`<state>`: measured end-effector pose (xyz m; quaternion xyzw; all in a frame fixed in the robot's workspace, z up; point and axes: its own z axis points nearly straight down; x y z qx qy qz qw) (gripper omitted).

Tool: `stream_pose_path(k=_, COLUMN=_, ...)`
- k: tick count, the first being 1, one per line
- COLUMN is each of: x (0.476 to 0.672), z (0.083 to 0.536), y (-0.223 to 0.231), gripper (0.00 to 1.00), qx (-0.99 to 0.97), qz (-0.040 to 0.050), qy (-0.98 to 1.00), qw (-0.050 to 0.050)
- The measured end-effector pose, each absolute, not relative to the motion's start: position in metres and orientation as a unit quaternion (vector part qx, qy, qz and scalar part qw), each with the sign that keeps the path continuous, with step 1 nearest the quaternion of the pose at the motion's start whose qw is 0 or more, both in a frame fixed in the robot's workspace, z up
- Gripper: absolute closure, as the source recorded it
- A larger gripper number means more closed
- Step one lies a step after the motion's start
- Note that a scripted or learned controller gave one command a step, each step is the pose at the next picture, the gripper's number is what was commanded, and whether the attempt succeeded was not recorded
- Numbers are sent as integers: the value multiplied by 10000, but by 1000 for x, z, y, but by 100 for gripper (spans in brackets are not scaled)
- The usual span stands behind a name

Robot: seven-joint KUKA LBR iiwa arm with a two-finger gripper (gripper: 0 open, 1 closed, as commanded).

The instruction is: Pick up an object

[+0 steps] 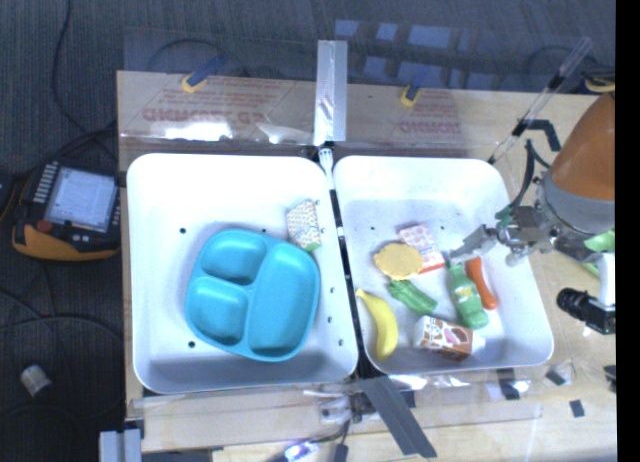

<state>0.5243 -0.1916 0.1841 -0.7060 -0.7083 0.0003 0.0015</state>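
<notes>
The gripper (478,242) is seen over the right bin (520,350), near that bin's right wall, reached in from the wrist at the right. Whether it is apart or together cannot be told; nothing is seen held in it.

The nearest candidate is judged to be the orange carrot-like piece (482,283), which lies just below the gripper, toward the bin's front wall. Its long axis is set roughly front to back in the bin, slightly slanted, and the green bottle (465,302) is laid touching or almost touching its left side, on a like axis.

Further toward the bin's left wall are found the yellow round piece (399,261), the green pepper-like piece (412,296), the banana (378,322) and a small carton (444,337).

A short descent toward the front is judged to be what the pick turns on, with the closing line set across the carrot's long axis.
</notes>
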Motion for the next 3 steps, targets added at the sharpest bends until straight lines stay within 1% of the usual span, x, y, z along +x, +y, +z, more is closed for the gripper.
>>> stream_pose_path(k=1, x=551, z=162, y=-183, gripper=0, qx=-7078, qz=1, qy=-7064, qw=16)
stream_pose_path(k=2, x=547, z=95, y=-198, gripper=0, qx=-7396, qz=-58, qy=-6730, qw=-44)
stream_pose_path(k=3, x=550, z=106, y=-196, gripper=100, qx=-7386, qz=-83, qy=-6741, qw=-75)
